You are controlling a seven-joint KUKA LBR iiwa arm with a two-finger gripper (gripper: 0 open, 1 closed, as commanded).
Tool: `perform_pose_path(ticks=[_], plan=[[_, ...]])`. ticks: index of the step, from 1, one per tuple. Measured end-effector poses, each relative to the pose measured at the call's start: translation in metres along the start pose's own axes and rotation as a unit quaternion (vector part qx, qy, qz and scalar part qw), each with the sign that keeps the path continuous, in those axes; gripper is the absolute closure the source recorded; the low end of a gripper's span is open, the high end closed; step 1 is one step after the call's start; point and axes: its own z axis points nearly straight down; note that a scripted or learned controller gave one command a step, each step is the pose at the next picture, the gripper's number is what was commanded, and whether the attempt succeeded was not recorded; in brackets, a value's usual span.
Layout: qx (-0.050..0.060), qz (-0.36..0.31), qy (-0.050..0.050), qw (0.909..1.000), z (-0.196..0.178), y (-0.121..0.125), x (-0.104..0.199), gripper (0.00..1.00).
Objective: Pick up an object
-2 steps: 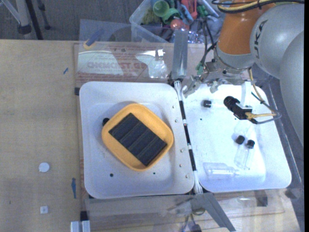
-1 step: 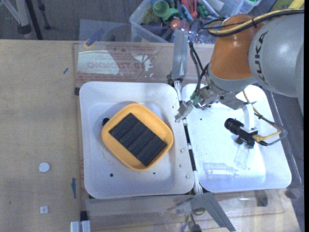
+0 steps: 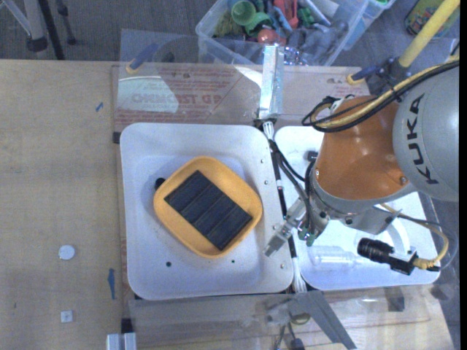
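— While the arm [image 3: 365,159] is hanging over the right bin [image 3: 416,268], what is lying nearby?

— A yellow tray [image 3: 208,206] with dark panels is sitting in the left bin [image 3: 139,195], left of the gripper [image 3: 292,232]. Whether its fingers are open, I cannot tell. "KUKA" is showing on the arm.

The arm [image 3: 379,152] covers most of the right bin [image 3: 408,268], hiding what lies in it. A dark thing [image 3: 160,183] under the yellow tray's [image 3: 208,206] far-left edge is mostly covered and cannot be identified.
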Motion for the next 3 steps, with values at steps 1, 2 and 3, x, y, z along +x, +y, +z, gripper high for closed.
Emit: perform_pose_path(ticks=[1,2,3], plan=[[-0.002,0.002,-0.002,1.0,-0.01,0.001,-0.002,1.0],[-0.002,0.083,-0.003,0.9965,-0.162,-0.038,-0.034,1.0],[0.0,0.211,-0.001,0.9776,-0.133,-0.068,-0.059,1.0]])
